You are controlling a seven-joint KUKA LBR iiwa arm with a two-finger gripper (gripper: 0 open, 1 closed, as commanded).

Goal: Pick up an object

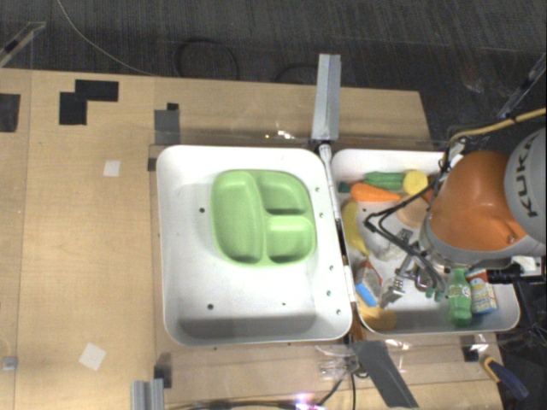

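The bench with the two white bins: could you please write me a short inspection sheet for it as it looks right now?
Surface: wooden bench bearing the left bin and right bin side by side.
Job's things: right bin holds mixed small items, among them an orange carrot-like piece, a green piece and a green bottle.
Clutter: green divided tray in the left bin.
Grippers: gripper low over the right bin; finger state unclear.
Cables: black loop at the wrist; thin wire across the floor.
Surroundings: dark carpet; black markers on the bench.
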